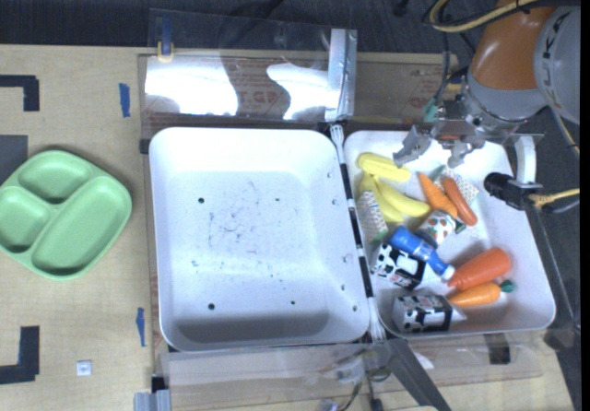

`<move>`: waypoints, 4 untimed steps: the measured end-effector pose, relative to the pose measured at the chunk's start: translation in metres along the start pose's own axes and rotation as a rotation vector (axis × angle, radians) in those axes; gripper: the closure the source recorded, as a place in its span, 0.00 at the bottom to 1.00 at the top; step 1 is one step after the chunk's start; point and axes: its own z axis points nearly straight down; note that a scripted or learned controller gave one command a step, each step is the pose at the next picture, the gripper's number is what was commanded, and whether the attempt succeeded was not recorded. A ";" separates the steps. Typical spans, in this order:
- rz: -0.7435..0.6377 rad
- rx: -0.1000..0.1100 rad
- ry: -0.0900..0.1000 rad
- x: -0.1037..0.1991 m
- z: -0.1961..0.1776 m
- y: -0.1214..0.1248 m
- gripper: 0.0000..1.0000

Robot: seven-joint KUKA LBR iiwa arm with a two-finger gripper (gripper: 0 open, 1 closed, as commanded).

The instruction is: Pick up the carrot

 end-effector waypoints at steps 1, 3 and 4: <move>0.009 -0.021 -0.007 -0.085 0.099 0.011 0.00; -0.266 -0.002 -0.001 -0.077 0.109 0.005 0.00; -0.265 -0.006 -0.002 -0.077 0.098 0.006 1.00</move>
